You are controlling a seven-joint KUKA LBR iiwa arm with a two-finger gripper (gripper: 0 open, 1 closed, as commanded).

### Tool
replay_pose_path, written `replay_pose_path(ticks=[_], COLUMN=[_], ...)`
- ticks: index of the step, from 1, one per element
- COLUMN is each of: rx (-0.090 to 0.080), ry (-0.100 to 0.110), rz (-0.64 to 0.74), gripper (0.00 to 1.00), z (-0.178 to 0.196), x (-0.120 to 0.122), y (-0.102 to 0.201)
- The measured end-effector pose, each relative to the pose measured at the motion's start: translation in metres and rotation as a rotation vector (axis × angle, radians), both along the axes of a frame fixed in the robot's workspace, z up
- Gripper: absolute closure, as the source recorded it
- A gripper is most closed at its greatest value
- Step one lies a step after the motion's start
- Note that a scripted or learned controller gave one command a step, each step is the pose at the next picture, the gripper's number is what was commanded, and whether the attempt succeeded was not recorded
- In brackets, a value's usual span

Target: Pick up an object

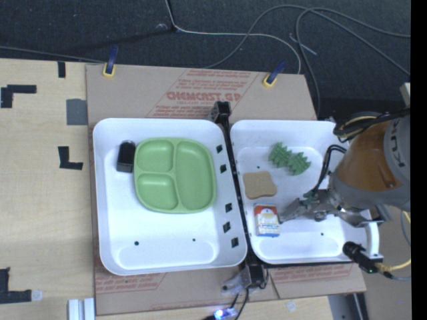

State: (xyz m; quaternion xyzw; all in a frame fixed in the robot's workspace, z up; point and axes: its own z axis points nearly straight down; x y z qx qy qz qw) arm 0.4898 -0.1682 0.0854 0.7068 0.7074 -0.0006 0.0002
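Grey, rounded arm (393,159) at the right edge of the frame, wrapped by a broad orange band. Dark cables looped over its top and side. Slim metallic gripper (288,212), lower right a black knob, possibly a connector.

Pincer (288,213) low, pointing left

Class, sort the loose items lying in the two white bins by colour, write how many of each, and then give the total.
Green: 2, the divided plate and the spiky green toy
Black: 1, the small block
Tan: 1, the toast-shaped piece
Red and white: 1, the small carton
Total: 5
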Motion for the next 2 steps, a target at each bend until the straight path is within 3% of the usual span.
replay_pose_path(ticks=[1,2], rx=[0.0,0.001], ry=[-0.002,-0.003], rz=[0.0,0.001], gripper=[1.0,1.0], z=[0.013,0.059], x=[0.001,0.008], y=[0.0,0.006])
